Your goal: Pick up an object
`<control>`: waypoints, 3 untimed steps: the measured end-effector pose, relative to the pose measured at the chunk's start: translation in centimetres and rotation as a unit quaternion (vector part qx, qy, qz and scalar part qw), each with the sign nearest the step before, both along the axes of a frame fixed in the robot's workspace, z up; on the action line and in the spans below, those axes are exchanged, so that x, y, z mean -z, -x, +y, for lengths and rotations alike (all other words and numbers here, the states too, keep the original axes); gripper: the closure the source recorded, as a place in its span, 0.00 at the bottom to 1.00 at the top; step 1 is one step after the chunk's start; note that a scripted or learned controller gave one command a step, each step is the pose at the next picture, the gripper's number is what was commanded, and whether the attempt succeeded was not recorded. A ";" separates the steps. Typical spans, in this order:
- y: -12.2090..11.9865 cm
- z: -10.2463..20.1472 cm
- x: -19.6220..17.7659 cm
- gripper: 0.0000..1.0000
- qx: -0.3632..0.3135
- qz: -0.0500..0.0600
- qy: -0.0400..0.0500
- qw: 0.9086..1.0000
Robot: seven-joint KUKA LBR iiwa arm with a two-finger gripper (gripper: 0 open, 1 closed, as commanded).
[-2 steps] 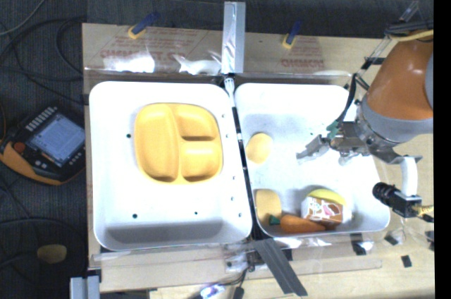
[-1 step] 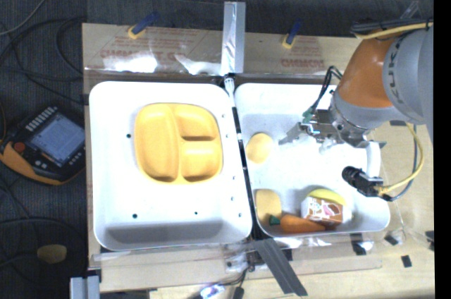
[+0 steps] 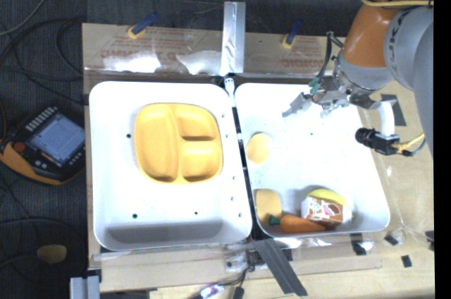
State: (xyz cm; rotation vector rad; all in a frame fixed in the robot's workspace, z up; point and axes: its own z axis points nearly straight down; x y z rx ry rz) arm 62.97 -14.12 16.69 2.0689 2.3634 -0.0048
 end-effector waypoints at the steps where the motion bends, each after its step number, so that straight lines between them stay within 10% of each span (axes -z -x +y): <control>1: -0.7 -2.9 7.5 0.00 -0.016 -0.002 0.001 1.000; 2: 4.0 -0.5 3.2 0.00 0.083 0.000 -0.002 0.997; 3: 5.4 1.2 2.9 0.00 -0.036 0.000 -0.001 0.999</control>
